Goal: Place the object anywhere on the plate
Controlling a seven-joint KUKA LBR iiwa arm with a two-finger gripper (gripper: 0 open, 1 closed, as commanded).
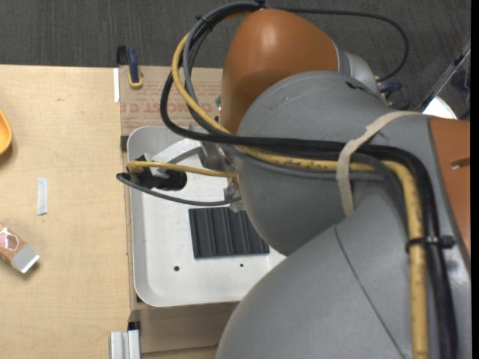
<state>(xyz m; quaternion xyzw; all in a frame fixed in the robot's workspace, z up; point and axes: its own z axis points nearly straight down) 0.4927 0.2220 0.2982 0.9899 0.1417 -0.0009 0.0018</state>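
My grey arm (337, 223) with its orange band (277, 51) hangs over the white bin (150, 275) and covers the bin's right half. A dark ribbed rectangle (224, 232) lies flat on the bin floor at the arm's edge. A black cable loop (157, 178) and a yellow hose (179, 169) hang over the bin's left part. At the far left edge, on the wooden bench, an orange rim (3, 133) pokes in, perhaps the plate. A small brown and white object (15, 250) lies on the bench at lower left.
A small grey strip (43, 196) lies on the wooden bench (67, 140) left of the bin. A blue clamp (132, 63) sits at the bench's back edge. Dark carpet runs behind the bench.
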